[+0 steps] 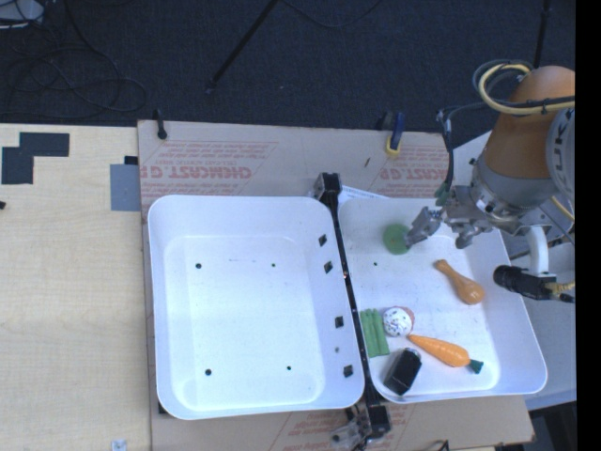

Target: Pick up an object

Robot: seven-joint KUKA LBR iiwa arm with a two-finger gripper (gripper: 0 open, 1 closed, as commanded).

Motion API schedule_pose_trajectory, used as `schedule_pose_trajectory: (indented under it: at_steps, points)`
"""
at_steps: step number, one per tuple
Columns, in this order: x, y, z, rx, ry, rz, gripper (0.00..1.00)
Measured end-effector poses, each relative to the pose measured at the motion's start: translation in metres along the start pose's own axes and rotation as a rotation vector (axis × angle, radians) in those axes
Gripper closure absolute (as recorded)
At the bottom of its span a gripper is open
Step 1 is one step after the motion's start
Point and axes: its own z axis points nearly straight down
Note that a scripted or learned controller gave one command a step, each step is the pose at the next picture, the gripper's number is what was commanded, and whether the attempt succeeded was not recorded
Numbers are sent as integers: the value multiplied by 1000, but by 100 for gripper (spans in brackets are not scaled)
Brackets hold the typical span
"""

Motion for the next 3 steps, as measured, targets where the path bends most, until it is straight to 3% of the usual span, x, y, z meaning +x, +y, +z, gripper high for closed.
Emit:
schedule_pose_trajectory:
  at_steps: [1,2,3]
  points:
    - [-1,0,-10,1,1,0,100]
    - [95,11,-104,-12,2,-10,100]
    - [139,38,-199,-14,-1,-5,100]
